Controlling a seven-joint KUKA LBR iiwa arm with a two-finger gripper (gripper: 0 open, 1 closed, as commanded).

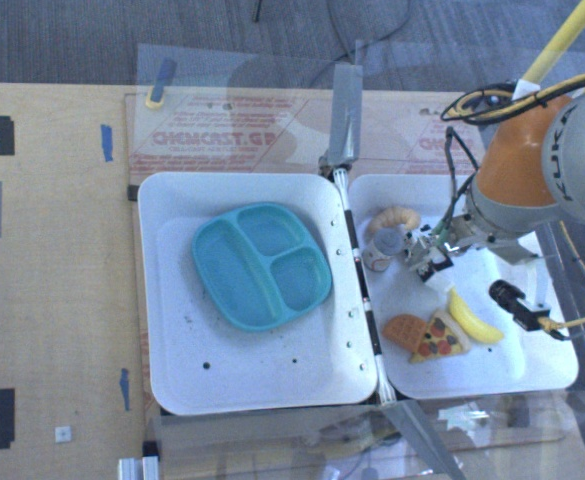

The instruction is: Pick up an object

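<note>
1. Pale wooden tabletop (pixel 52 298) with black corner marks and bits of blue tape; grey carpet (pixel 122 8) beyond it at the top, with thin dark cables lying on it.
2. Two shallow white bins side by side. Left bin (pixel 172 368) holds a teal divided plate (pixel 262 265), three compartments, lying flat and slightly turned, near the bin's middle.
3. Right bin (pixel 532 368) carries the small items. A croissant (pixel 396 216) sits at its upper left, near the divider between the bins. Just below it a small grey-and-tan object (pixel 378 253), too small to name.
4. A pizza slice (pixel 427 336) lies at the lower middle of the right bin, crust end toward the divider. A banana (pixel 472 318) lies just beside it on the right, slanted, its lower end close to or touching the pizza's edge.
5. Arm (pixel 527 163) enters from the right, orange band above the wrist, cables looped over it. A yellow rod (pixel 567 28) slants off at the upper right.
6. Pincer (pixel 427 253) is low over the right bin, between croissant and banana, just right of the small grey-and-tan object. Cannot tell its state; nothing visibly pinched.
7. A black part with a yellow-tipped cable (pixel 517 305) hangs near the banana's right side.
</note>
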